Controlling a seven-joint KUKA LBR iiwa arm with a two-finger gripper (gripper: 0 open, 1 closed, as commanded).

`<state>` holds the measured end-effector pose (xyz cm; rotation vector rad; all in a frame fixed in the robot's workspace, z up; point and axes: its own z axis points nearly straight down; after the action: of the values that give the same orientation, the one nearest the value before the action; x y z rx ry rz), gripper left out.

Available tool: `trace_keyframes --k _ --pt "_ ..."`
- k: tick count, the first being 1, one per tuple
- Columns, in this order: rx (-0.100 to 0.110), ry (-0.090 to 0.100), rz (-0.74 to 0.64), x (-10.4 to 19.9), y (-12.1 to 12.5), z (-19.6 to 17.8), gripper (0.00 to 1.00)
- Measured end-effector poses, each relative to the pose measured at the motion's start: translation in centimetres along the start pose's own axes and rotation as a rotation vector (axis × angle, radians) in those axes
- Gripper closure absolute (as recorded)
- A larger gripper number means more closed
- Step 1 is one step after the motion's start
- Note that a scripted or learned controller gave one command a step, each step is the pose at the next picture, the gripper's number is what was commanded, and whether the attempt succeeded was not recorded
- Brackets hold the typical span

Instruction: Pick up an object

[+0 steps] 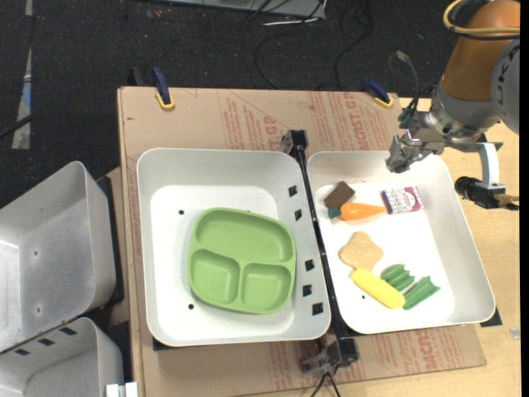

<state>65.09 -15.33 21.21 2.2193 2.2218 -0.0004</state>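
While the arm reaches in from the right, the scene reads as follows.

End effector: the end effector (400,160) hangs over the top edge of the right bin, above the toy food; nothing shows between its fingers, and how far they are parted I cannot tell.
Arm: grey with an orange band (479,44), at the upper right.
Right bin: the right bin (463,246) holds a brown block (338,195) touching an orange carrot (362,212), with a small pink-and-white packet (402,199) just beside the carrot's tip.
Lower items: a slice of toast (361,251) lies near the middle, a yellow corn cob (378,288) just below it, and green beans (408,283) beside the corn.
Left bin: the left bin (165,180) carries a green divided plate (242,260).
Surface: brown board (231,114) under both bins.
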Motion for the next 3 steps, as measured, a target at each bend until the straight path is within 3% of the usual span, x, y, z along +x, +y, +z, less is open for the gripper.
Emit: trace_keyframes --k 1,3 --pt "0.000 0.000 0.000 0.0 0.0 0.0 0.00" --pt "0.001 0.000 -0.001 0.2 0.3 11.4 0.00"
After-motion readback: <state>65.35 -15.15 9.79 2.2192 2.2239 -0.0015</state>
